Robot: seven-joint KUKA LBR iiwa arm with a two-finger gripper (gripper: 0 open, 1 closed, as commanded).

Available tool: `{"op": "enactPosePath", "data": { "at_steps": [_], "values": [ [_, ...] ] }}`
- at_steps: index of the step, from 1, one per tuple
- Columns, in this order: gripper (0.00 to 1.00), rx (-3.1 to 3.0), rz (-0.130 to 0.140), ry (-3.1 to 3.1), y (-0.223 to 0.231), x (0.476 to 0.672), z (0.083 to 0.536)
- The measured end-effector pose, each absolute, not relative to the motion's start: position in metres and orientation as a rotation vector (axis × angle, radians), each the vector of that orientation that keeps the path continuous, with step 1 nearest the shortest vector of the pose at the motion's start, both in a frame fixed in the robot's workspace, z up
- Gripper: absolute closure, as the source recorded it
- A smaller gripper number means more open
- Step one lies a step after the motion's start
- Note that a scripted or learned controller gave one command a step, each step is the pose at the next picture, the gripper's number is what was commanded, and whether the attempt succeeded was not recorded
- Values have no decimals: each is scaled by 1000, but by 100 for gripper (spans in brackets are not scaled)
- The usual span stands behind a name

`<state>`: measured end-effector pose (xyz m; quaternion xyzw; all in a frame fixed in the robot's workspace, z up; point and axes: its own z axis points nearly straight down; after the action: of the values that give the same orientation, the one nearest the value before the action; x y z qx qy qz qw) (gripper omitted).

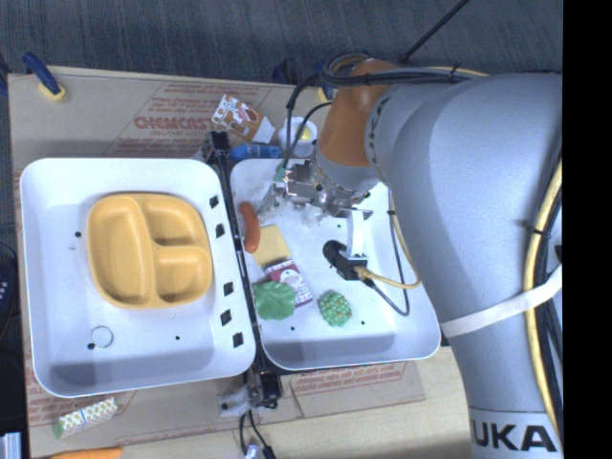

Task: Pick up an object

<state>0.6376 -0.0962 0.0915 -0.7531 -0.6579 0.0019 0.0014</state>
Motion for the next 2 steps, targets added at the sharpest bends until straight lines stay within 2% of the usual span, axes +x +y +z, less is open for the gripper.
{"op": "enactPosePath", "data": {
  "at_steps": [1, 2],
  "values": [
    [100, -2358, 7, -2069, -96, 638, 102],
    [0, -2358, 8, -2069, -96, 638, 102]
  ]
}}
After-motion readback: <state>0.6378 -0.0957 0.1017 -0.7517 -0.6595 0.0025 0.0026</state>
